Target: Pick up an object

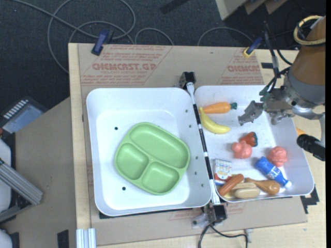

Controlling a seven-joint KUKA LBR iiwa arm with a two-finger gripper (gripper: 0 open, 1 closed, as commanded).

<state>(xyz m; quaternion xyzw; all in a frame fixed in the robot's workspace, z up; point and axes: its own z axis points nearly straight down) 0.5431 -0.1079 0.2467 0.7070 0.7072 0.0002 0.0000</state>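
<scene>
My gripper point(264, 114) hangs over the upper part of the right bin point(305, 182), its two grey fingers spread open with only white bin floor between them. Left of it lie an orange carrot point(217, 107) and a yellow banana point(213, 124). A strawberry point(251, 138) and a pink lump point(241, 149) sit just below it. Further down lie a second pink lump point(278, 155), a blue bottle point(272, 171), a hot dog point(231, 184) and a bread roll point(247, 192). None of them touches the gripper.
The left bin point(98, 105) holds a green divided plate point(151, 158). A small printed packet point(223, 168) lies by the divider between the bins. The arm's grey and orange body point(310, 71) reaches in over the right bin's far right corner.
</scene>
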